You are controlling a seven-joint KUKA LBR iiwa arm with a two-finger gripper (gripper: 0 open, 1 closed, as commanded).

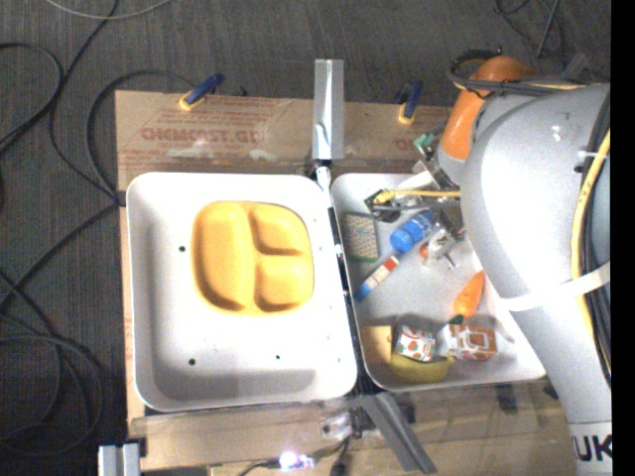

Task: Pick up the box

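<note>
Box (474,341): small white/red carton, lying at front of right bin (516,367), touching a second similar carton (416,344) on its left; not lifted.

L to R:
- Left bin (159,365): holds yellow divided tray (254,257), nr centre.
- Right bin, crowded: mesh-patterned item (359,234) by the divider; marker pen (377,277), blue bottle (409,232), banana (417,369) under the cartons, carrot (469,293) just above the box.
- Gripper (437,228): at rear of right bin, well apart from box. Finger state: cannot tell; arm (526,186) body hides much of it.

Risks, in my judgement:
- Twin cartons touching: fingers may take the wrong one or wedge betw. both.
- Box partly on banana, so may tilt/slip when pinched.
- Carrot close by, could be knocked on descent.
</note>
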